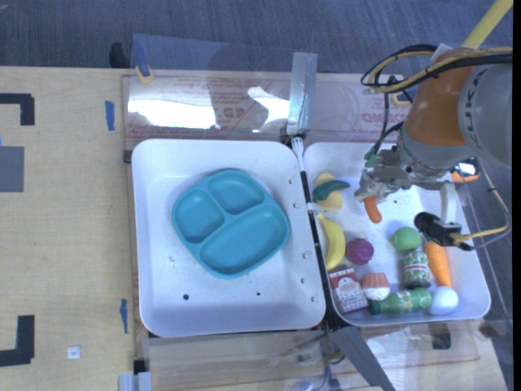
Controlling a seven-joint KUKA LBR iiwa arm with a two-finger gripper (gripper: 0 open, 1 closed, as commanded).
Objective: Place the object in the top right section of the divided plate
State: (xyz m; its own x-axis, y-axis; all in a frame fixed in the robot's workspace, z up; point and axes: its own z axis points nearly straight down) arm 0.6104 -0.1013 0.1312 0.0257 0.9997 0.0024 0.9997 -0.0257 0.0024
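Bottom of the camera view, nearest: tan wood tabletop [57,243] with black corner marks and blue tape bits. 2 white bins sit side by side on it. Left bin [163,300] holds a blue divided plate [232,222], 3 sections, all bare. Right bin [476,287] holds toy food: banana [332,243], purple piece [360,251], red box [348,292], green bottle [403,302], white egg [444,300], can [417,269], carrot [439,264]. Claw [372,195] hangs over the right bin's upper left, pinching a small orange object [373,212] between its fingers, above the bin floor. Grey arm [480,129] with orange band enters from the right. Dark blue carpet [244,10] lies behind the tabletop.
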